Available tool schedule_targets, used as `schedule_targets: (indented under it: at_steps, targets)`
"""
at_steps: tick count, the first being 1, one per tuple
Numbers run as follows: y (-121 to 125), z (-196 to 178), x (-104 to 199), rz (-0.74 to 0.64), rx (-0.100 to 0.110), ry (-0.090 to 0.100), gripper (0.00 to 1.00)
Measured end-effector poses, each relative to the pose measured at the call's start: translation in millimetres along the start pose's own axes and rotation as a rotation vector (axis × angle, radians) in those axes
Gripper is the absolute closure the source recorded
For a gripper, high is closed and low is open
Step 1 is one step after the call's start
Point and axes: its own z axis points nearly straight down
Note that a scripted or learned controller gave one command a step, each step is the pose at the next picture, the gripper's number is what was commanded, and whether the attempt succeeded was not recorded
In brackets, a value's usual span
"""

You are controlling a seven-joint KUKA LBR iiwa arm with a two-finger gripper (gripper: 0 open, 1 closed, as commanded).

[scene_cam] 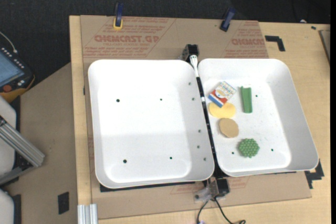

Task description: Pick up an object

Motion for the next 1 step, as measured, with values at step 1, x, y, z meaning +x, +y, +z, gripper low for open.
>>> schedule_targets:
  at_steps: [1]
  targets:
    - [1.5,-11.2,-0.4,-0.001,-0.006,-0.004,1.00]
